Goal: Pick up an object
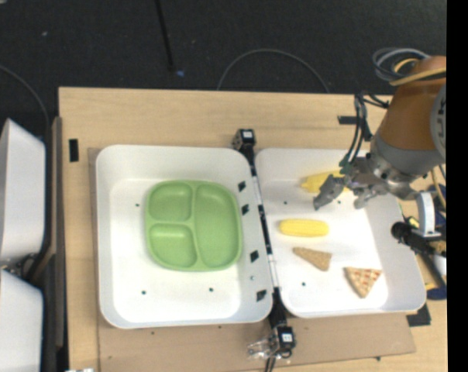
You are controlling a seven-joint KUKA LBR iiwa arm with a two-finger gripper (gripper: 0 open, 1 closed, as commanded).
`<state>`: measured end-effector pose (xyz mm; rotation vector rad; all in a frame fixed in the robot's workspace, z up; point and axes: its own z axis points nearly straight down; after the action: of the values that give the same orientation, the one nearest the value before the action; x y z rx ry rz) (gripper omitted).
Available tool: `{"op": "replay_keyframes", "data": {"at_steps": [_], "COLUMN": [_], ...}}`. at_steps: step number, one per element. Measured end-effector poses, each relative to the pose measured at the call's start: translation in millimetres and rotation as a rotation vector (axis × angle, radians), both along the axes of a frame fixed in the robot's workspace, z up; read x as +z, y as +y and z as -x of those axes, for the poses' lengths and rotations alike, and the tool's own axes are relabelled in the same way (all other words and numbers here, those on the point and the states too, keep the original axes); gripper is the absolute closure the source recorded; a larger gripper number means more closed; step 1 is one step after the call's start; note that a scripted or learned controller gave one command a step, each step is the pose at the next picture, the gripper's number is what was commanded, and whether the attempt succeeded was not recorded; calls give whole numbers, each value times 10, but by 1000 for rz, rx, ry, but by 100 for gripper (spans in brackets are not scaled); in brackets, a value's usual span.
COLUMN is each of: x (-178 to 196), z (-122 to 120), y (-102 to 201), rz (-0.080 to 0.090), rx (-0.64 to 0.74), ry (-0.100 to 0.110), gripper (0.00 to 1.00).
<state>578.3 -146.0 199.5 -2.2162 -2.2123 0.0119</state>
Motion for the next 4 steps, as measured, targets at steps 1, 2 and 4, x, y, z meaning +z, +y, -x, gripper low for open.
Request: {"op": "replay_keyframes", "data": {"at_steps": [1,2,4], "x": [78,-350,-987], "z": [-31,-18,-38], "y": [3,38,101], "rz": [1,4,2], "rx": [2,1,-5], "ry": [-14,-11,-14], "gripper": [0,0,0]}}
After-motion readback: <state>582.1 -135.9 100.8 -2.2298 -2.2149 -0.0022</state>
